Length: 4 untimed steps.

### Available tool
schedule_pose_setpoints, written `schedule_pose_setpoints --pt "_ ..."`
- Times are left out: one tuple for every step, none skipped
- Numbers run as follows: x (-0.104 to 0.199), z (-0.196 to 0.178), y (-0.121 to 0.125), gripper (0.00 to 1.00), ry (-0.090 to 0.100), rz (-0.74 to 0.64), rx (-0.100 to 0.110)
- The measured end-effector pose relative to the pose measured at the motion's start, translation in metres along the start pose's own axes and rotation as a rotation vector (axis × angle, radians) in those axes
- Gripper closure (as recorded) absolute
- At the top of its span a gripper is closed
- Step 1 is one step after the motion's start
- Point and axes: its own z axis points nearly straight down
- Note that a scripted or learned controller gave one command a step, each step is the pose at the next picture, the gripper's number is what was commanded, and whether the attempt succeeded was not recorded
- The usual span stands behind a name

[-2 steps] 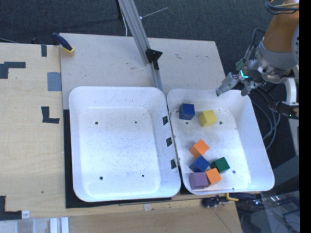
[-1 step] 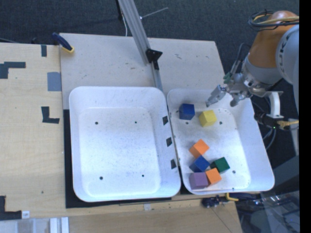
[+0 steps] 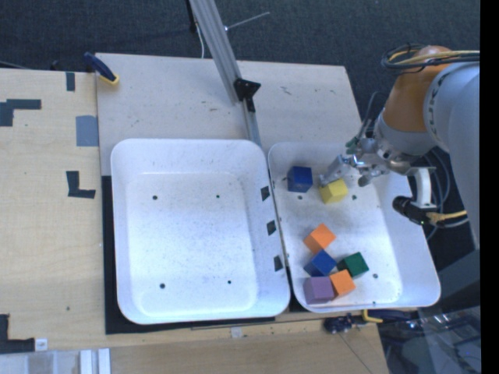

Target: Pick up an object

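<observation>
1. Camera view, far left: I see the wooden table (image 3: 47,232) with grey tape marks, and a blue-and-yellow clamp (image 3: 101,68) near the back corner of the pale board.
2. Moving right, the left bin (image 3: 125,209) sits on that board; its floor is white with a few dark dots.
3. A grey metal rail (image 3: 222,49) runs down at a slant from the top edge and ends between the two bins.
4. The right bin (image 3: 405,279) lies touching the left one and holds all the blocks.
5. Near its back wall I see a blue cube (image 3: 299,179), and just beside it, to the right, a yellow cube (image 3: 334,191).
6. Toward the front lies a cluster: an orange block (image 3: 319,238), a dark blue block (image 3: 320,263), a green block (image 3: 355,264), a purple block (image 3: 318,289) and a small orange cube (image 3: 342,282), packed close together.
7. The tool (image 3: 352,168) hangs low over the back of the right bin, just right of and above the yellow cube; I cannot tell whether it is wide or narrow, and I see nothing clearly held in it.
8. At the far right, the arm (image 3: 444,107) comes in, grey with its orange band.
</observation>
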Motion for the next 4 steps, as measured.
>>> schedule_pose_setpoints --pt "0.001 0.033 -0.001 0.00 -0.001 -0.001 -0.004" --pt "0.002 0.022 0.000 1.00 0.000 -0.002 -0.006" --pt "-0.001 -0.040 -0.005 1.00 -0.001 0.000 -0.012" --pt "-0.002 -0.103 -0.003 1.00 -0.002 -0.001 -0.014"
